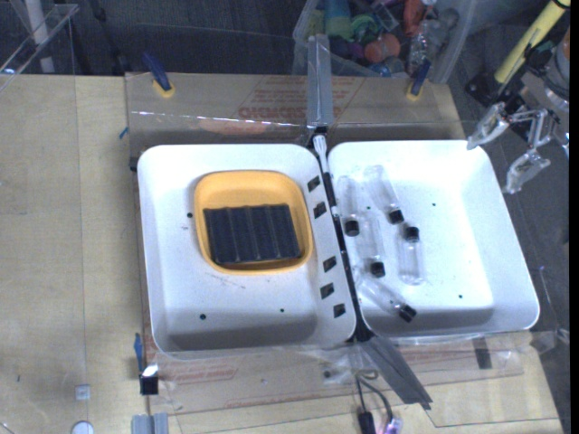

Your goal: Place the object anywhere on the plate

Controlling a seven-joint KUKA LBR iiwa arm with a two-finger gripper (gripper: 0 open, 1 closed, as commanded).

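A: Now, entry on the objects. Several clear vials with black caps (412, 253) lie in the right bin (470, 206), toward its left half, near the divider (330, 233) between the bins. Some lie lengthwise, caps pointing various ways; exact count hard to tell, as the clear bodies blur into the white floor.

B: And the plate?

A: Yellow plate (251, 188) sits in the left bin (172, 287), centre of the frame's left half. A dark ribbed insert (251, 233) lies on it. No vial touches it.

B: Claw?

A: Claw (507, 147) is at the upper right of the frame, outside the right bin's top-right corner, above the bench (54, 242). Its two metal fingers (486, 127) stand apart, nothing between them.

B: Surroundings?

A: A tub of coloured items (380, 16) sits at top centre, behind the bins.
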